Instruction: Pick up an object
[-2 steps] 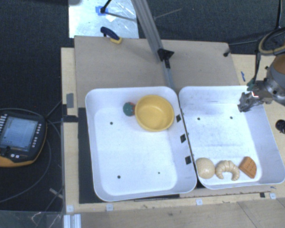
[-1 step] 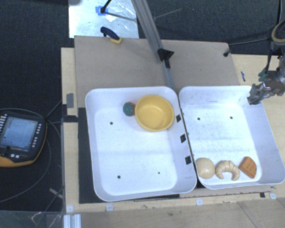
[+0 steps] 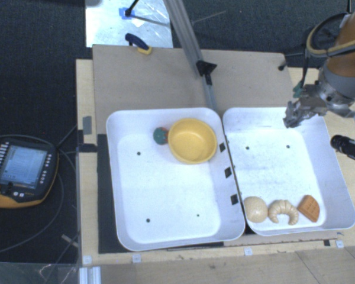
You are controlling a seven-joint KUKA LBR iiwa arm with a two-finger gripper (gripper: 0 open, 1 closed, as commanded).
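Bowl in left bin

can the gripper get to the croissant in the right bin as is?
Probably yes. The gripper hangs over the right bin's far corner; bare floor lies between. The croissant sits tight between two neighbours, so finger room looks slim.

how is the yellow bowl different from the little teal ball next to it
The round yellow bowl is far larger than the small teal ball. The bowl is open and hollow, sitting upright; the ball is a closed dark sphere. Both lie in the left white bin, the ball at the bowl's left rim.
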